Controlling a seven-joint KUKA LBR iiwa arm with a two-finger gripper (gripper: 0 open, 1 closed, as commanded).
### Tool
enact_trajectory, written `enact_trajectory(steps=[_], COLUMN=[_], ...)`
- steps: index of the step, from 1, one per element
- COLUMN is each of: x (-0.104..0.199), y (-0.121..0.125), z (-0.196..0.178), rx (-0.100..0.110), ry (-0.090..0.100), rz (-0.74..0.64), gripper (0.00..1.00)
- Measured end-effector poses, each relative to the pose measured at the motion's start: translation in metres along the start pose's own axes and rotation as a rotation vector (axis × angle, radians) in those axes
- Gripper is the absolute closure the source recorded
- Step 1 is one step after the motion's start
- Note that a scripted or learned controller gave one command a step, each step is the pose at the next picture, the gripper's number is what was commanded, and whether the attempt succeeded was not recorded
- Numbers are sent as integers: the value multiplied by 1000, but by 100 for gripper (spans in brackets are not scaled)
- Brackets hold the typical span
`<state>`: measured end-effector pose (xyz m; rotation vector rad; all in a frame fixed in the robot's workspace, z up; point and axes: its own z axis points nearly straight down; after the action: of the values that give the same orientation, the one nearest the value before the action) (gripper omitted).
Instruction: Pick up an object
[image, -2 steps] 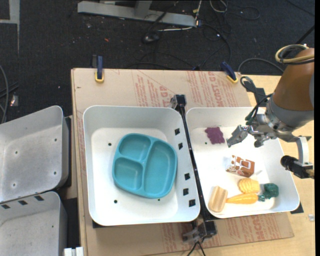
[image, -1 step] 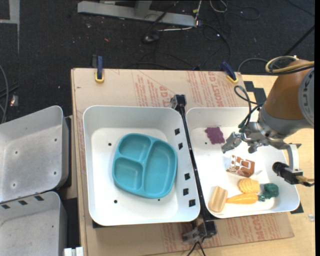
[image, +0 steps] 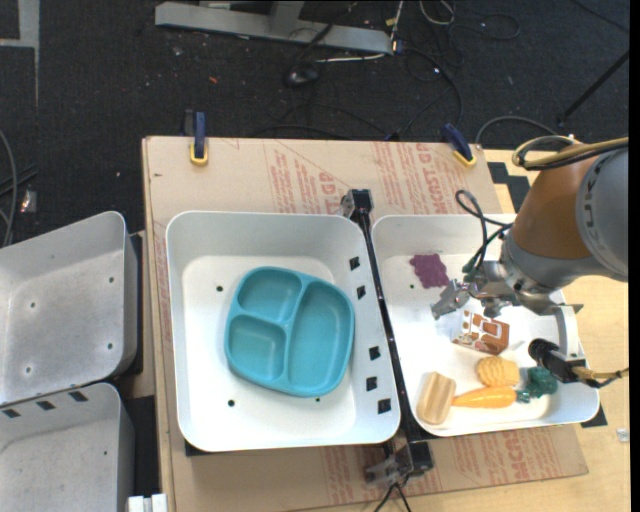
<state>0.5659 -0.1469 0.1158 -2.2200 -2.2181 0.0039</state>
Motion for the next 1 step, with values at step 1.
enact_trajectory(steps=[1], x=[1], y=[0], z=[25], rx=[-2], ry=[-1], rz=[0], gripper=[0])
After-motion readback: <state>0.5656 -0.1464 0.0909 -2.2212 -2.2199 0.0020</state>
